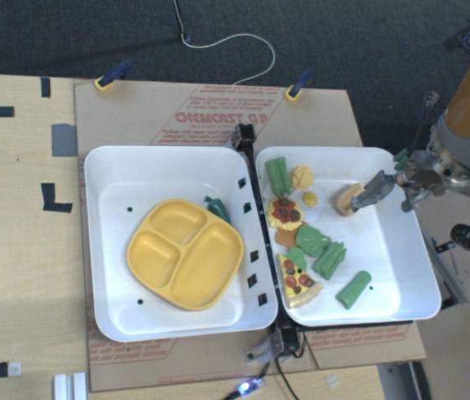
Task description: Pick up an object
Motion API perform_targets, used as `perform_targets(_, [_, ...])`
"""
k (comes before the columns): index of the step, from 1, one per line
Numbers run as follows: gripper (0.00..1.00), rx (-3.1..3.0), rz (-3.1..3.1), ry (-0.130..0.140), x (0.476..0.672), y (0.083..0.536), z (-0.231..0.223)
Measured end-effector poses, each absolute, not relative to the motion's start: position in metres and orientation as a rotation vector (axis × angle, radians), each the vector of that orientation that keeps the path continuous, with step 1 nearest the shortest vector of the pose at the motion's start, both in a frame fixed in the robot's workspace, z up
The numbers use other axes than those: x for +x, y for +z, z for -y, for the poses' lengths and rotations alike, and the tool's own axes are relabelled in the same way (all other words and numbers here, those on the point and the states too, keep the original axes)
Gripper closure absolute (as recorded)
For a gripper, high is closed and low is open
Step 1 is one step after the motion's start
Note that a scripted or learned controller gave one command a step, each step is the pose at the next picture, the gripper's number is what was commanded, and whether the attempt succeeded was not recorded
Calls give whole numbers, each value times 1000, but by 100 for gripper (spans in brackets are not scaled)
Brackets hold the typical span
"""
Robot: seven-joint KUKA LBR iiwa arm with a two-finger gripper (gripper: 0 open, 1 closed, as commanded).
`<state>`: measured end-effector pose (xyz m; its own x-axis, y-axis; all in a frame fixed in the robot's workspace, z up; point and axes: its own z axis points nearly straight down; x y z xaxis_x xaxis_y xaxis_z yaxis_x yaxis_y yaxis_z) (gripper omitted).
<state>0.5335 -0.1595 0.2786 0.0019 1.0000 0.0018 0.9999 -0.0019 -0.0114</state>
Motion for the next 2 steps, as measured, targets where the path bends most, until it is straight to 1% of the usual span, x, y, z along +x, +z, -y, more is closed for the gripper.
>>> perform_targets(1, [0,-2220,2222,2,535,284,159])
perform_targets(2, [0,-2217,2217,7,533,220,162])
